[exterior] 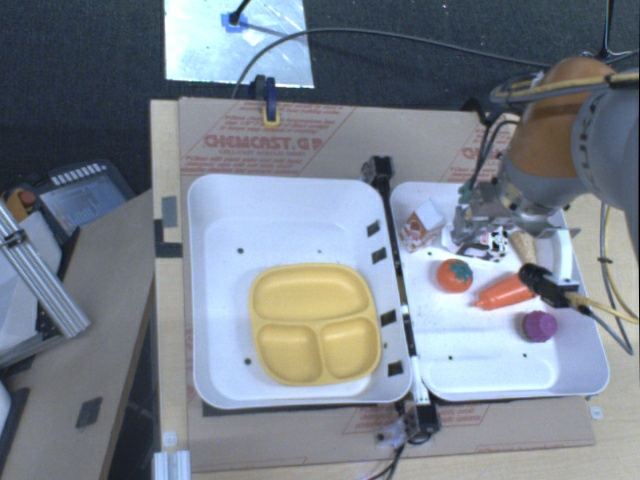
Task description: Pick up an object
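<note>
My gripper (472, 230) hangs low over the far part of the right bin (500, 373). Just left of it stands a small white and red carton (421, 224). A black-and-white spotted object (493, 241) lies right beside the gripper, partly hidden by it. Nearer the front are an orange-red tomato with a green top (453, 275), an orange carrot (503, 291) and a small purple object (539, 325). I see nothing held between the gripper's tips.
The left bin (215, 268) holds a yellow divided plate (313, 323). A black divider strip (392, 268) runs between the two bins. A beige piece (523, 245) lies behind the carrot. The arm (575, 128) reaches in from the right.
</note>
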`<state>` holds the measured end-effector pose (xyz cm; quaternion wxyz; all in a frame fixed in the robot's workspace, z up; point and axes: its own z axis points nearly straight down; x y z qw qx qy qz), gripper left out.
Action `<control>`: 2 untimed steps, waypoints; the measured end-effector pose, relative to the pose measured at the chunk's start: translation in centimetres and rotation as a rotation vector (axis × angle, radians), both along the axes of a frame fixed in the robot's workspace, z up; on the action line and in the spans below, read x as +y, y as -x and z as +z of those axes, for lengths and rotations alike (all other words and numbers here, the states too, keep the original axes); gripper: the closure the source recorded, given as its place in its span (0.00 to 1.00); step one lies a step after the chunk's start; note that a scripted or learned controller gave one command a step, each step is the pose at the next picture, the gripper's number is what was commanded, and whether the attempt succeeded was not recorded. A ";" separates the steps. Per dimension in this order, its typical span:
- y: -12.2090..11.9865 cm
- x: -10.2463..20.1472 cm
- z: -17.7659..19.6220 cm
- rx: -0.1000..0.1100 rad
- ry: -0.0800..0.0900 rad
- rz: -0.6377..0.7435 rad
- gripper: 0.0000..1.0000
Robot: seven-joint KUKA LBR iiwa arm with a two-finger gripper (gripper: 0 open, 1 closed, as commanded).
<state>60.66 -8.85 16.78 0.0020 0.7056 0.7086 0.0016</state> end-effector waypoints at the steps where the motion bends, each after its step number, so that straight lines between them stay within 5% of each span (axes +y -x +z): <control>1: -0.2 0.0 5.4 -0.002 0.000 0.001 1.00; 2: -0.2 0.0 3.7 0.004 0.000 -0.001 1.00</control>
